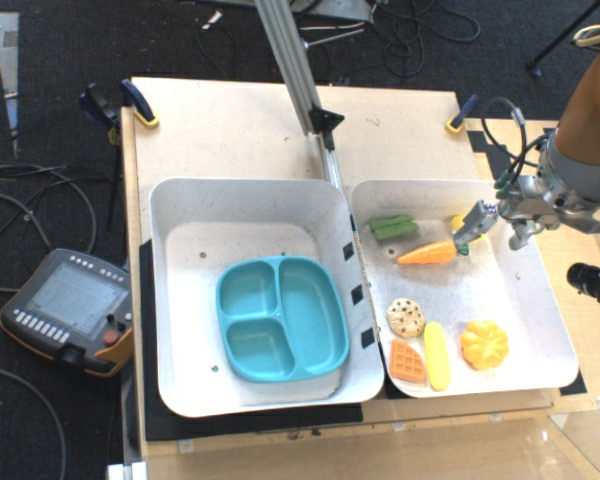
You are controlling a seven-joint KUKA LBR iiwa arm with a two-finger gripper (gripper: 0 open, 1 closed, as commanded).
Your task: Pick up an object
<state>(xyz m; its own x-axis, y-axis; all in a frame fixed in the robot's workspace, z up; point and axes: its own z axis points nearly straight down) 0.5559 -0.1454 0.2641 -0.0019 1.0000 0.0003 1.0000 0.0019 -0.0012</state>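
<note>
The two-finger gripper point(492, 224) is seen over the right white bin point(540, 313), its fingers spread open and holding nothing. An orange plastic carrot point(427, 255) lies just beside one fingertip, near a green plastic pod point(393, 228). A teal divided plate point(280, 318) sits in the left white bin point(180, 268).

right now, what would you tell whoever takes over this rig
Gripper: low over the right bin, at the carrot's right end; nothing visibly held.
Right bin: carrot, green vegetable, cookie, waffle, corn, yellow pumpkin-like piece.
Left bin: teal divided tray.
Done: nothing lifted.
Left: grasp and lift one item, likely the carrot.
</note>
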